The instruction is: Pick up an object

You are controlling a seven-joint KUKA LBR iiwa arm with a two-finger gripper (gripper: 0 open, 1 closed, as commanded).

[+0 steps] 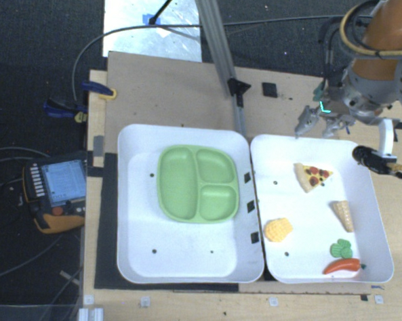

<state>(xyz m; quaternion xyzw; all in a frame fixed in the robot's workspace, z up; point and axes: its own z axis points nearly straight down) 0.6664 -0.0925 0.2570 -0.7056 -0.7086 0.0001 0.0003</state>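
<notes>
Bright, even overhead light; slightly soft.

Your single fixed camera looks down at a slant, from well above, on both bins (189, 139) and the bench (165, 86).

Tan bench (165, 86) across mid-frame. Bearing two white bins side by side: left bin (134, 254) centre-frame, right bin (379, 249) at right.

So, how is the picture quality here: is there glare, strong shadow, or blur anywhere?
In the camera view, light is even and shadows are soft; the white bins look bright but keep detail; a shiny sheet at the top shows glare; the hand and the pizza slice look slightly soft, the whole view being low in sharpness.
</notes>
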